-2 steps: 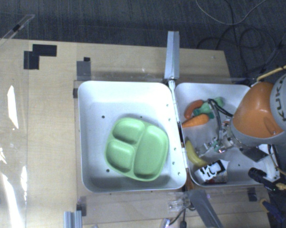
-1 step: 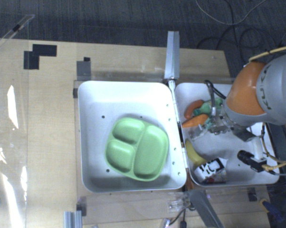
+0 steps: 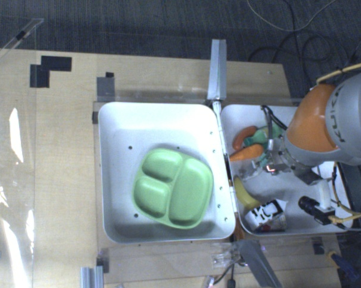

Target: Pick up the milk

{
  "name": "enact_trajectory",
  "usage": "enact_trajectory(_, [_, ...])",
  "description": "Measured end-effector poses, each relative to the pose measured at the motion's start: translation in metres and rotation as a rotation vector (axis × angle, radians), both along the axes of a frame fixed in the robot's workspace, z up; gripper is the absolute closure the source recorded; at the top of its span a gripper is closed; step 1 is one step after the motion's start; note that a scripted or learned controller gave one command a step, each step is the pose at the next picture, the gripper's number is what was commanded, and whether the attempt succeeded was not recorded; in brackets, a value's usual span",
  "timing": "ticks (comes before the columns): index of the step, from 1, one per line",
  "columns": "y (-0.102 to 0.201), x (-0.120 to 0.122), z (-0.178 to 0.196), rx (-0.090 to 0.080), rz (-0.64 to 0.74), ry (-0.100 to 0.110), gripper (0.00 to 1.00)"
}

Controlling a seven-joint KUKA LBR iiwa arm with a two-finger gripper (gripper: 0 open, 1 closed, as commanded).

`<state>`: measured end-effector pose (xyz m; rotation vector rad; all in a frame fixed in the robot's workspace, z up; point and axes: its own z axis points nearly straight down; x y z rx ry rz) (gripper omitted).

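Arm cut off at right edge

Two bins side by side on the surface. In the left bin, a divided tray. In the right bin, carrot behind banana; milk right of banana, near front wall.

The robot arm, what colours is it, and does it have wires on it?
The arm is round and grey, with dark letters on its shell and a shiny orange band above the wrist. Below that sits the end effector, dark metal parts with a small red light. Thin black cables run beside it.
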<state>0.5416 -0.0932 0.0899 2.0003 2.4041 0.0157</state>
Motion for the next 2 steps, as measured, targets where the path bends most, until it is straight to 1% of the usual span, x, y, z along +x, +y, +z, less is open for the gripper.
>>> enact_trajectory(1, [-0.036,0.032,0.000,-0.001,-0.015,0.006,0.00])
enact_trajectory(2, [-0.055,-0.007,0.000,-0.002,0.051,0.004,0.00])
